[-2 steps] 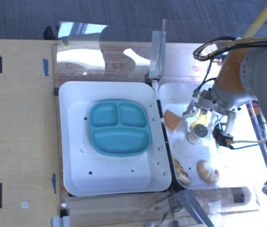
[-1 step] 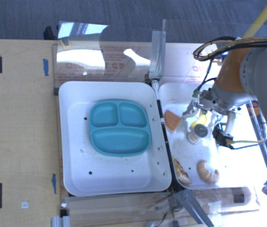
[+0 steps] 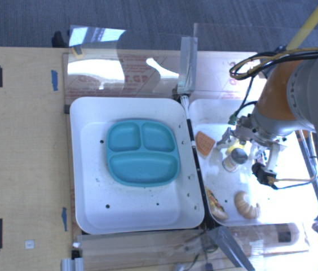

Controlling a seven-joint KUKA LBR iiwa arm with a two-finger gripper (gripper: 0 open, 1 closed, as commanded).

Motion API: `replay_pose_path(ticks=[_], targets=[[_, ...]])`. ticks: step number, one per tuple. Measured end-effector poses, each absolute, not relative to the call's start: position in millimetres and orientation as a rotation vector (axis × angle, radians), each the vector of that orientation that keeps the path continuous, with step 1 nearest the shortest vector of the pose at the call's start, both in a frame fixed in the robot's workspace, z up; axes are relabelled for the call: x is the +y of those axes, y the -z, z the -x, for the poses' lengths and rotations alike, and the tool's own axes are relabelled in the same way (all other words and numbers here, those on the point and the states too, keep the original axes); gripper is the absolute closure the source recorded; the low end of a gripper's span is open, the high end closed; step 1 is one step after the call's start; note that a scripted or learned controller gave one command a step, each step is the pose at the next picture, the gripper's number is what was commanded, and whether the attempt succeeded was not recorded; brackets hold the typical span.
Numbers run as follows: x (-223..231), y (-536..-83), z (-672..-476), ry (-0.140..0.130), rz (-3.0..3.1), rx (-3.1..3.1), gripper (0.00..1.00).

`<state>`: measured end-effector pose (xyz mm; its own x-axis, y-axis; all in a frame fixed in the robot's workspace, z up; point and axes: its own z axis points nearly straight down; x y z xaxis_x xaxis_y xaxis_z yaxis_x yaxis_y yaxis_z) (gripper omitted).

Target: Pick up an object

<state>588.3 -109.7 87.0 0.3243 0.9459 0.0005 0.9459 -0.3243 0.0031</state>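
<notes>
The desk (image 3: 23, 151) is of pale wood, with black square marks and bits of blue tape on its left part. Behind it lies a dark grey carpet (image 3: 148, 4). A clear sheet (image 3: 125, 72) stands at the back of the bins and throws reflections.

Two white bins sit side by side. The left bin (image 3: 91, 208) carries a teal plate (image 3: 142, 152) with three compartments, two small ones at the far side and a long one at the near side. The right bin (image 3: 300, 208) is brightly lit.

The arm (image 3: 286, 95) comes in from the right, and the gripper (image 3: 241, 151) hangs low over the middle of the right bin. Whether the jaws are spread or pressed together, I cannot tell; the metal parts and cables hide them. No thing shows clearly between them.

In the right bin, a waffle (image 3: 204, 143) lies near the left wall, just beside the gripper, its long axis running from far to near. A croissant (image 3: 247, 204) lies near the front, curved, with its ends pointing to the right. Another food piece (image 3: 217, 206) lies at the front left corner, too small to name.
</notes>
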Motion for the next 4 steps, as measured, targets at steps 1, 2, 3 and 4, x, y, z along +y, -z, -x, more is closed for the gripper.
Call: replay_pose_path(ticks=[1,2,3,4], targets=[[-94.0,-86.4,-629.7,-0.003,-2.699,1.601,0.0],[-93.8,-86.4,-629.7,-0.002,-2.699,1.601,0.0],[-93.8,-86.4,-629.6,-0.002,-2.699,1.601,0.0],[-93.8,-86.4,-629.6,-0.002,-2.699,1.601,0.0]])
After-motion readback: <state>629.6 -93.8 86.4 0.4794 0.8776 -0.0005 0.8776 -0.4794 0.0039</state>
